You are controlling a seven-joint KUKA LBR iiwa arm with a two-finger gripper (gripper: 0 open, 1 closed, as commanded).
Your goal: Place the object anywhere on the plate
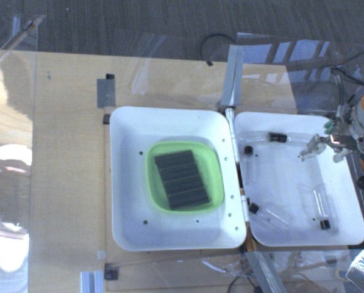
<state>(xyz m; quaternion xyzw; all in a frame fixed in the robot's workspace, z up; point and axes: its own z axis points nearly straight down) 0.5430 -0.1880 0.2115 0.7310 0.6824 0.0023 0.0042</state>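
Nearest me, at the front of the right bin (279,182), two clear tubes with black caps lie flat on the white floor. One tube (321,205) is toward the right wall, the other tube (268,215) close to the divider between the bins. Both are so transparent that they are hard to pick out.

Further in and to the left, the left bin (117,163) holds a green plate (153,166). A dark ridged block (182,179) lies flat on it, a little askew, and well inside the rim. I take this block to be the task's object. If so, it already rests on the plate and the placing looks done.

Level with it on the right, the gripper (321,148) hangs over the right bin near its right wall, well apart from the plate. I cannot tell whether it is clenched or released, and I see nothing held in it.

Beyond it, a third capped tube (273,137) lies near the back wall of the right bin.

What matters most now, I judge, is leaving the block alone: the arm should stay high and on its own side. If a tube is meant instead, it is round and slick. It is best taken across its width and from straight above, then carried over the divider and set down gently beside the block.
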